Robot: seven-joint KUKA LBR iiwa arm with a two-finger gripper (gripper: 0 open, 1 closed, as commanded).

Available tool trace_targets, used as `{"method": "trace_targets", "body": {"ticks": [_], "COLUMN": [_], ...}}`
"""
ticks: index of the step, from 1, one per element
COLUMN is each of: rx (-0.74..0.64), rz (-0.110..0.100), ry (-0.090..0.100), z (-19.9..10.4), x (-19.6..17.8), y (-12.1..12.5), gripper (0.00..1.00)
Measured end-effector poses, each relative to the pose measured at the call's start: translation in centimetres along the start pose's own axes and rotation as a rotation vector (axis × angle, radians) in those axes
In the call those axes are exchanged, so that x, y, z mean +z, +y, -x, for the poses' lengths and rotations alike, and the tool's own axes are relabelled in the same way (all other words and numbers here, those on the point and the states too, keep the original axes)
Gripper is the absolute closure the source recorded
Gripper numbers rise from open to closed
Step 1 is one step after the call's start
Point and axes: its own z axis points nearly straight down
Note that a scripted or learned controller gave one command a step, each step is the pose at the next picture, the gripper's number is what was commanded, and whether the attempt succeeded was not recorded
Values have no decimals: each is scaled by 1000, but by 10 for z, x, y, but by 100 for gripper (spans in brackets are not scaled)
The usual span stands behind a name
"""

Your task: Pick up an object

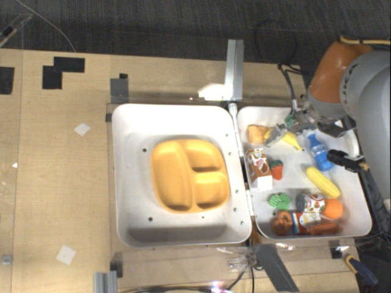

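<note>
Camera view looks down on my worktop [55, 182] with its two white bins side by side, and my hand [292, 124] hangs low at the far end of the right bin [360, 221], down among the toys there. Just beside it to the left lies a small yellowish item [256, 133], and a yellow piece [289, 141] sits right under my wrist, touching or nearly so; a blue bottle [317, 151] is just to its right. Whether my hand is released or clenched I cannot tell from this angle, since the wrist hides the tips, and I see nothing plainly caught in it. Nearer along the same bin lie a corn cob [322, 182], a small carton [259, 166], something green [280, 200], an orange [333, 209] and a dark sausage-like piece [305, 226]. The left bin [125, 163] carries a yellow divided tray [189, 174], well apart from me. As I judge it, the pick is not yet done: I am placed over a target at the far end, and the closing and the lift remain, with clutter pressing close on both sides.
</note>
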Motion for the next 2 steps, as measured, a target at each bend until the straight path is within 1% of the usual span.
{"method": "trace_targets", "body": {"ticks": [1, 2], "rx": [-11, 215], "rz": [7, 6], "ry": [-6, 0], "z": [0, -59], "x": [-15, -103], "y": [3, 34], "gripper": [100, 100]}}
